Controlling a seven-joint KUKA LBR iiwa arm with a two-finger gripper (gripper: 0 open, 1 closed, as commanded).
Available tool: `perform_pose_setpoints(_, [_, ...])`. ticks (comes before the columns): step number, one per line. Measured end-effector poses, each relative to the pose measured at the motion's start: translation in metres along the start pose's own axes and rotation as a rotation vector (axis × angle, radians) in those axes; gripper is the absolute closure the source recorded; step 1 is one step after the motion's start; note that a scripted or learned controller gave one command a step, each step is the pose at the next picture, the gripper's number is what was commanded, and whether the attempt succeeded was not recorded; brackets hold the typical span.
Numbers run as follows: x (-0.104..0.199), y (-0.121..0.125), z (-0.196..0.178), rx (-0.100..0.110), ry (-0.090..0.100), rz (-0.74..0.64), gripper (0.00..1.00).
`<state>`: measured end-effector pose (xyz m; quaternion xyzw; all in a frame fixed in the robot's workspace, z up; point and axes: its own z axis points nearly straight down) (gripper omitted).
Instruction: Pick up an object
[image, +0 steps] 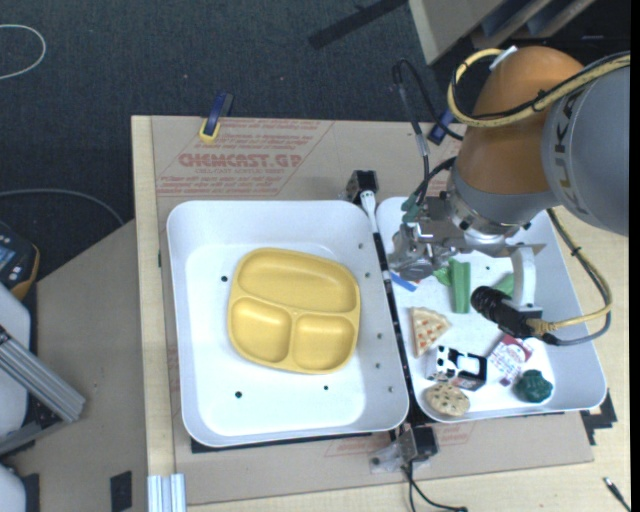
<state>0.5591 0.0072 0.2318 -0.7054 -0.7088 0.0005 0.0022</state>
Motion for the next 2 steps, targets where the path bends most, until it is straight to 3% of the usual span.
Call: perform_pose_setpoints(2, [0.021, -0.006, -0.003, -0.007, -0.002, 0.003, 1.0])
